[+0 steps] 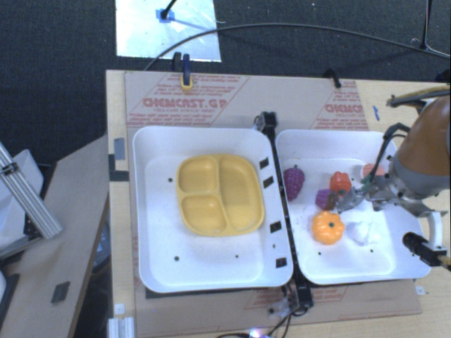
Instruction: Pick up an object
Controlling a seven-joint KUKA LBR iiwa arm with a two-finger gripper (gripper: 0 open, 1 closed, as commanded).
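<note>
The right bin holds several small toy foods. A purple grape bunch lies at its left wall. A red-orange pepper sits near the middle, with a small purple piece just below it. An orange pumpkin rests toward the front, and a white lump lies to its right. A pinkish piece shows partly behind the arm. My gripper is low in this bin, right beside the small purple piece and just below the pepper.
The left bin carries a yellow divided plate. A black-clipped divider runs between the bins. The arm's grey and orange wrist covers the right bin's far right side. Cables cross the dark floor behind the bench.
</note>
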